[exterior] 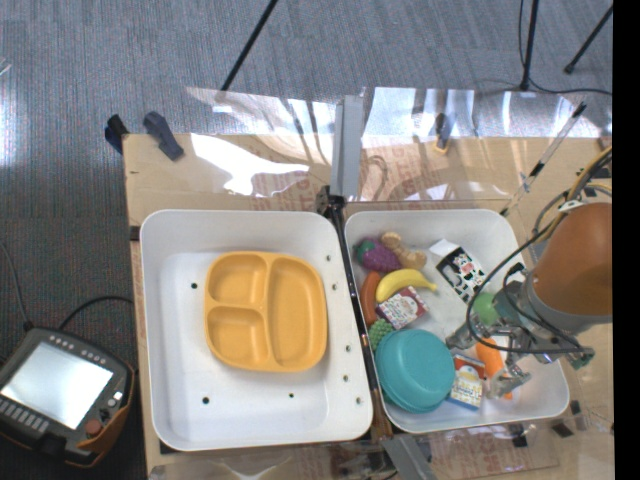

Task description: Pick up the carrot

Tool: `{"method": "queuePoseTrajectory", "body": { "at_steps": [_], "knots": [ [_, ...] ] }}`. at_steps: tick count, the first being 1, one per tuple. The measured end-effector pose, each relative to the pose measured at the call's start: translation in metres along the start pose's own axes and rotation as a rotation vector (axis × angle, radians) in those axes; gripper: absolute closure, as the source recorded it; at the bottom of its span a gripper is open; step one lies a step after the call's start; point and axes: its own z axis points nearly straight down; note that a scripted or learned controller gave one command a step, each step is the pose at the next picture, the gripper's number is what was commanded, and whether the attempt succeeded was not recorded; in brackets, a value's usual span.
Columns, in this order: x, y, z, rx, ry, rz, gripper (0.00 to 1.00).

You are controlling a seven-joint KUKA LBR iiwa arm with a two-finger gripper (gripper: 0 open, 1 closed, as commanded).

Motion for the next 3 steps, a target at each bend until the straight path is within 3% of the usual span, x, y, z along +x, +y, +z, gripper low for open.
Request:
{"method": "queuePoseTrajectory", "body": {
  "at_steps": [1,2,3],
  "knots": [
    [-0.003,0.000,-0.012,0.004,-0.004,-0.004,1.00],
    [-0.075,0.006,-0.107,0.010,-0.011,0.248,1.00],
    [-0.003,-0.004,-0.071,0.007,-0.004,-0.053,1.00]
  ]
}}
